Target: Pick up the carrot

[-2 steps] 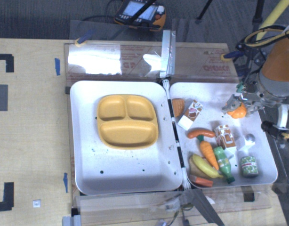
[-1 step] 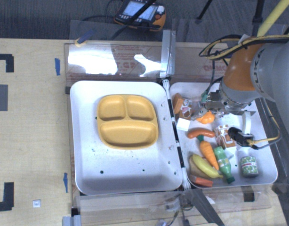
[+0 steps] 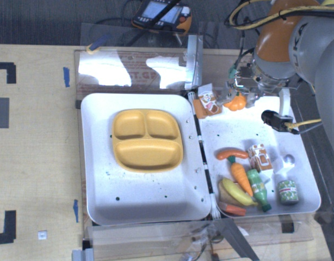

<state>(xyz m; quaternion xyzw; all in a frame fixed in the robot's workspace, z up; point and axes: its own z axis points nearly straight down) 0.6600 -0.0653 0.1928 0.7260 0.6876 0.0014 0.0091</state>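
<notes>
The carrot [image 3: 240, 177], orange and tapered, lies in the right bin [image 3: 297, 151] among other toy food, near the bin's front left. My gripper [image 3: 241, 94] hangs over the far left corner of that bin, well behind the carrot and apart from it. A small round orange toy [image 3: 236, 103] sits directly under the gripper; whether it is gripped cannot be told.
Around the carrot lie a banana [image 3: 236, 192], a green bottle [image 3: 258, 189], a red-orange sausage [image 3: 231, 154], a small box [image 3: 260, 157] and a green can [image 3: 288, 192]. A snack packet [image 3: 208, 103] lies by the divider. The left bin [image 3: 96, 173] holds a yellow divided plate [image 3: 148, 139].
</notes>
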